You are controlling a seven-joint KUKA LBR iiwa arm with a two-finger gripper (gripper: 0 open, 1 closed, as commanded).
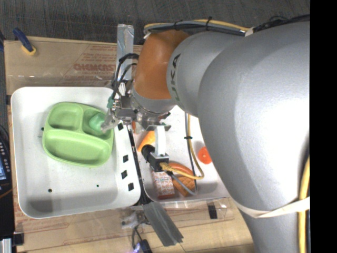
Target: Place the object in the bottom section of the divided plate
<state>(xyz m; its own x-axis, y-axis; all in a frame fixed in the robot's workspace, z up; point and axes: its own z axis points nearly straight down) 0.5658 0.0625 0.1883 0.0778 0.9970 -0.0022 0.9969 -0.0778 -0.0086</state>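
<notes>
Green plate: one divided plate [78, 136] lies in the left bin, tilted, with two small sections on its far side and one long section on its near side
Green object: one small rounded piece [96, 122] sits in the plate's far right small section, close to the rim, not in the long near section
Jaws: the gripper [113, 116] hangs at the plate's right rim, just beside the green object; I cannot tell whether the jaws are spread or pressed together, nor whether they touch the piece
Arm: one grey arm [247, 115] with an orange band [152, 73] covers most of the right half of the scene
Bins: two white bins, the left bin [31, 157] and the right bin [210, 186], side by side and meeting at a shared edge
Right bin contents: one orange ball [203, 154], one orange piece [147, 139] under the wrist, one packet with a red label [163, 183], and an orange and yellow item [181, 174] just beside it
Bench: brown board [63, 59] with red print under the bins
Room: dark floor [79, 4] beyond the far edge
</notes>
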